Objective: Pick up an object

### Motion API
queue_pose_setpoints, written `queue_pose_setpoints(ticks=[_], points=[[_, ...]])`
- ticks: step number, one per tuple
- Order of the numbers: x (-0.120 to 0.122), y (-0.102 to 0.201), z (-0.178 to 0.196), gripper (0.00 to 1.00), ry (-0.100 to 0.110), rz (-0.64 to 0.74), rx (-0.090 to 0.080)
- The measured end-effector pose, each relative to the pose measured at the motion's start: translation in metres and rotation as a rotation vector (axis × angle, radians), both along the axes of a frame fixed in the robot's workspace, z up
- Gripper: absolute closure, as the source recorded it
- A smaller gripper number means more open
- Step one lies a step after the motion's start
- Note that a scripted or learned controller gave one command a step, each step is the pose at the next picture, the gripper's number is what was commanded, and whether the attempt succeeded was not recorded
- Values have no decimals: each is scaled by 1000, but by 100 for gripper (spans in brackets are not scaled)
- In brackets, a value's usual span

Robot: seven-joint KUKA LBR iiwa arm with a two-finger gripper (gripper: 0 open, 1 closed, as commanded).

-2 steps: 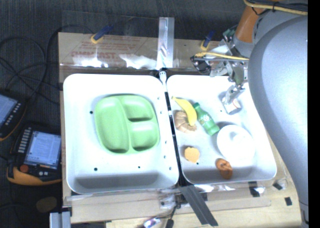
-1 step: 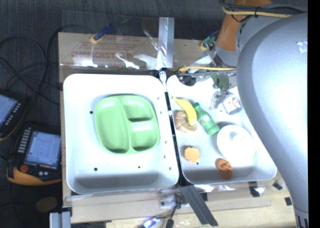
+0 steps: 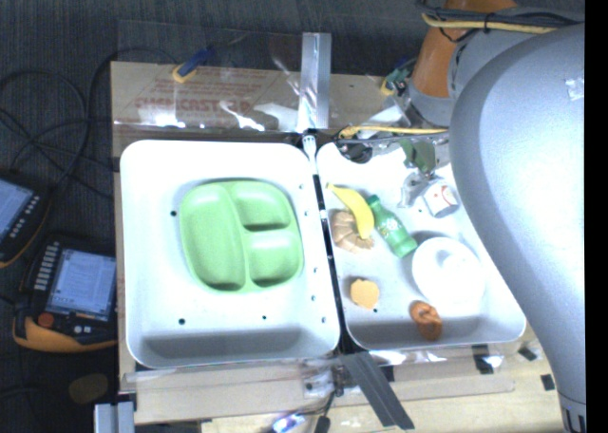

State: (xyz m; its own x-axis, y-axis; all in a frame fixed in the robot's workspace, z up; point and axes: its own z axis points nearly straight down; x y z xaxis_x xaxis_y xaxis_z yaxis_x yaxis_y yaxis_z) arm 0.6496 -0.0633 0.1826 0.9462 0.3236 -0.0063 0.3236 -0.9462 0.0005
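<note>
Front edge: bench frame (image 3: 313, 385) along the near side, both bins resting on it.
Left bin (image 3: 152, 327): holds one green plate (image 3: 242, 232), divided into sections, lying flat near the middle.
Right bin (image 3: 380, 334): touching the left bin along the centre seam; it carries all the small items.
Nearest items: a brown lump (image 3: 426, 317) by the front wall, an orange piece (image 3: 364, 292) a little to its left, the two apart.
White bowl (image 3: 446, 270): just behind the brown lump, against the arm side of the bin.
Middle cluster: a tan pastry (image 3: 350, 230) near the seam, a banana (image 3: 353, 207) lying over its far side, a green bottle (image 3: 391, 229) on its side just right of both.
White puck (image 3: 441, 198): small, with a red mark, beyond the bowl and right of the bottle.
Gripper (image 3: 416, 175): low over the far part of the right bin, just beside the puck, above none of the cluster; whether it is open or closed cannot be told, and nothing is seen in its grasp.
Arm (image 3: 518, 137): grey bulk covering the right side, orange band (image 3: 439, 61) at the far end.
Far edge: cardboard sheet (image 3: 218, 94) behind the bins.
Floor, left: a tablet (image 3: 81, 281) amid cables.
</note>
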Motion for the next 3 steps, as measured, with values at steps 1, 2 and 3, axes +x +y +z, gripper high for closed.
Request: queue_pose_setpoints(ticks=[1, 2, 3], points=[[0, 0, 0, 0, 0, 0, 0], [0, 0, 0, 0, 0, 0, 0], [0, 0, 0, 0, 0, 0, 0]])
